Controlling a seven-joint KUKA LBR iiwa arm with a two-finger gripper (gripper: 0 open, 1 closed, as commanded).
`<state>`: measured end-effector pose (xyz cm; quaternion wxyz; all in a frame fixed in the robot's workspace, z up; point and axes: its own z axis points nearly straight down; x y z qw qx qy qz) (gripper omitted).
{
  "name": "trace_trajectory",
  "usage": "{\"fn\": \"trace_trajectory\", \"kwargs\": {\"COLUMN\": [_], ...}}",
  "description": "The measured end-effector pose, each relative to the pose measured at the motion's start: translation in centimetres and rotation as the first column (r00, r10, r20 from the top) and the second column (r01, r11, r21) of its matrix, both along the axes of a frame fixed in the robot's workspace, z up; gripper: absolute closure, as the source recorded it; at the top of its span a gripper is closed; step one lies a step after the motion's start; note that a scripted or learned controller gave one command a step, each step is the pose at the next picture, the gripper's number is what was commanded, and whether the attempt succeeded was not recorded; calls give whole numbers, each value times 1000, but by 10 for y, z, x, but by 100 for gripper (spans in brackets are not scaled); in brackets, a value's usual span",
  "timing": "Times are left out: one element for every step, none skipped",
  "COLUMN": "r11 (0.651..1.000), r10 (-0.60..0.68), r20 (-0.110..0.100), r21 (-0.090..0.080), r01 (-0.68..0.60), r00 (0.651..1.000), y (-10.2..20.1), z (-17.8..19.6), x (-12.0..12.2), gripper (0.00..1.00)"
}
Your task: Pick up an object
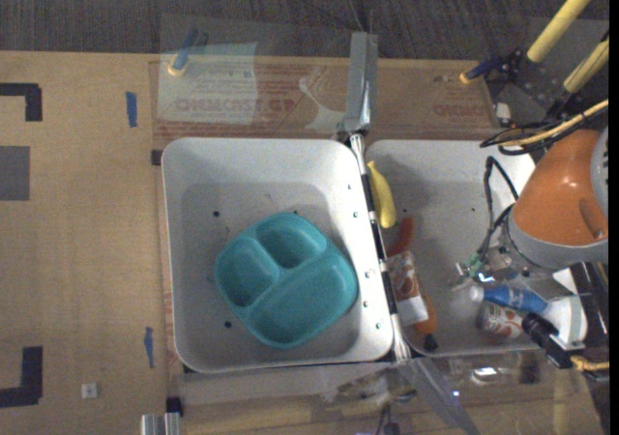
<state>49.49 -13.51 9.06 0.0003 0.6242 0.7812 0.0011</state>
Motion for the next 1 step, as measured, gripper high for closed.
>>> {"fn": "trace_trajectory", "kwargs": {"r11": [997], "r10": [79], "r20": [7], "r21": [-6], "r01": [-79], "r00": [997], "y": [5], "z": [-1], "x": [26], "gripper": [0]}}
